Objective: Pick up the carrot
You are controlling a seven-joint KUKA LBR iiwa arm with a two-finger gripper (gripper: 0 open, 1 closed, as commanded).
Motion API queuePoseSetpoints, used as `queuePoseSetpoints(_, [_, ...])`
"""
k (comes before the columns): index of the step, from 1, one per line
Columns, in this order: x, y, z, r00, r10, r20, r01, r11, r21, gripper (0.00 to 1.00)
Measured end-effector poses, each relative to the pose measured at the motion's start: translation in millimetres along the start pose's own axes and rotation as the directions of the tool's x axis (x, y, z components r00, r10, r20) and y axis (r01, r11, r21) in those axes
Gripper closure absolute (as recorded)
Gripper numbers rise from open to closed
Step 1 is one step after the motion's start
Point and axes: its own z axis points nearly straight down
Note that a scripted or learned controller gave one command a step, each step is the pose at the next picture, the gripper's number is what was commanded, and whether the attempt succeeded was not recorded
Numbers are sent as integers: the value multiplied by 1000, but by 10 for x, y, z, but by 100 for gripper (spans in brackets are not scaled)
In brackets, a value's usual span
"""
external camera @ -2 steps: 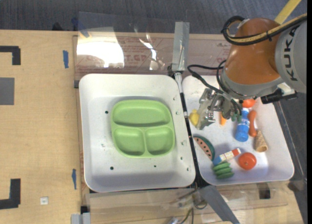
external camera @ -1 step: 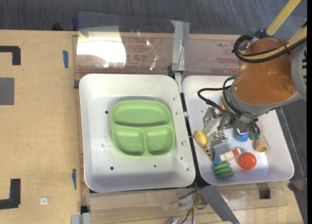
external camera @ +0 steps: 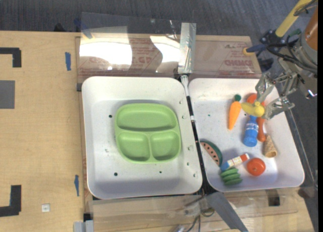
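Two bins sit side by side on the bench. The left bin (external camera: 96, 125) holds a divided plate (external camera: 148, 131) near its middle. In the right bin (external camera: 212, 95) the carrot (external camera: 233, 113) lies toward the back, left of a bottle (external camera: 251, 130) and a banana (external camera: 253, 108). Nearer the front lie a watermelon slice (external camera: 212, 152) and a tomato (external camera: 256, 167) — the slice to the left. The gripper (external camera: 271, 99) hangs over the bin's back right corner — right of the carrot.

In the right bin (external camera: 212, 95) the carrot (external camera: 233, 114) lies beside a yellow toy (external camera: 254, 108), with the claw (external camera: 271, 97) poised just above it.
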Motion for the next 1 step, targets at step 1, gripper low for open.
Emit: queuePoseSetpoints(1, [148,20,98,1000,3,-9,-3,1000,-8,100])
